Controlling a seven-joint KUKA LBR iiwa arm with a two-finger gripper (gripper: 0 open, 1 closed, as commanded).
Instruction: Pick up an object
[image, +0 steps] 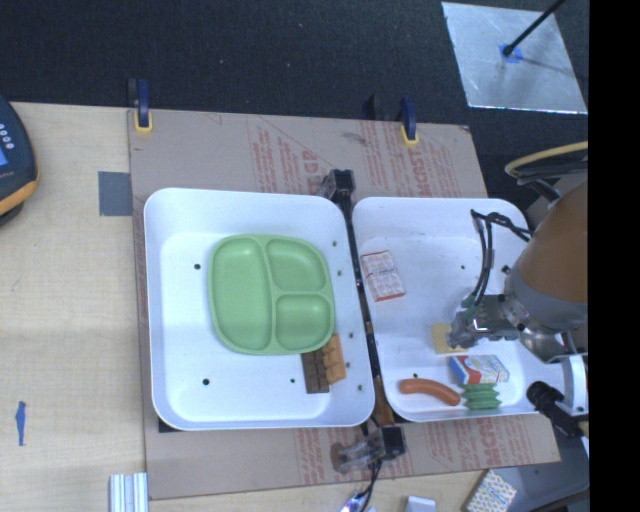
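camera view looks down at a slant on a tan wooden surface (60, 300) covered in the middle by a sheet of brown cardboard (300, 150), which is clamped at its far edge. two shallow white bins sit on the cardboard side by side, touching along their inner walls. the left bin (170, 400) holds a light green divided plate (270, 293) near its centre, and a brown chocolate-like bar (324, 366) lies just beside the plate's near right corner, close to the bin's right wall. the right bin (420, 215) holds a small white packet with red print (382, 275) near its left wall, a yellow block (443, 338) toward the middle, a red sausage-shaped toy (430, 390) along the near edge, a small blue, white and red carton (480, 370) and a green ridged item (482, 399) just beside it at the near right corner. the grey arm (555, 270) reaches in over the right edge of the right bin, with black cables looping above the wrist. the gripper (470, 330) hangs low over the right half of that bin, just beside the yellow block and just above the carton. i cannot tell how far apart the gripper's tips stand, nor whether anything is between them.
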